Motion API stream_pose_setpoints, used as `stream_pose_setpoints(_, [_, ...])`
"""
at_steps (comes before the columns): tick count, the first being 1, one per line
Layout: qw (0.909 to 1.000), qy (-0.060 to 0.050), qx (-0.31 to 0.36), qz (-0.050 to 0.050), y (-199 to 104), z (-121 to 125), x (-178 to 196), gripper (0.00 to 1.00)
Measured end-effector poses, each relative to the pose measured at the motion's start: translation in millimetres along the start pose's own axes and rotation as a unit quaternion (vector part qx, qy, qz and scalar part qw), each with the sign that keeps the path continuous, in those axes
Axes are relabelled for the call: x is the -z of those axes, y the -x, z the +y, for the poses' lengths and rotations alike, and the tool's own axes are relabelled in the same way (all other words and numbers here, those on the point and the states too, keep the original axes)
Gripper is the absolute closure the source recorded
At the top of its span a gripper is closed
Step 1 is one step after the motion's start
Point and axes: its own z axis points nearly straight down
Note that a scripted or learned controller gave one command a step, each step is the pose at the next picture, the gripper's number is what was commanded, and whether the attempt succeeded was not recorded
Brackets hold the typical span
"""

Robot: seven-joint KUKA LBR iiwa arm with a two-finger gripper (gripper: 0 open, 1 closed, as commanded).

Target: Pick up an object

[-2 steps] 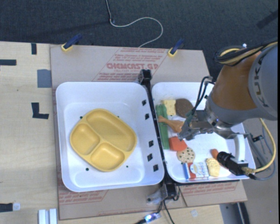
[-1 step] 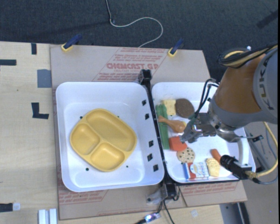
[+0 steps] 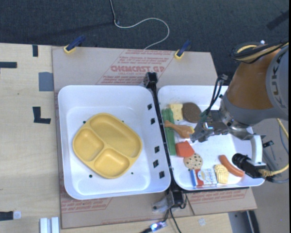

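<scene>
The right bin (image 3: pixel 211 92) holds several small toy foods: a brown round patty (image 3: pixel 190 111), an orange carrot-like piece (image 3: pixel 177 128), a green strip (image 3: pixel 170 139), a red block (image 3: pixel 185 149), a chocolate-chip cookie (image 3: pixel 193 161), a sausage (image 3: pixel 231 165) and a yellow piece (image 3: pixel 221 174). My gripper (image 3: pixel 200 132) hangs over the middle of this bin, just right of the carrot piece and above the red block. I see nothing held in it.
The left bin (image 3: pixel 70 98) holds a yellow divided plate (image 3: pixel 106 144). A black divider (image 3: pixel 158 125) runs between the bins. The bulky grey and orange arm (image 3: pixel 254 93) covers the right bin's far right part. A white cable (image 3: pixel 140 23) lies behind the bins.
</scene>
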Motion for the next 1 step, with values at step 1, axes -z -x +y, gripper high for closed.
stream_pose_setpoints(1, [1.0000,-0.002,-0.001,0.000,1.8,-10.1,-9.1,1.00])
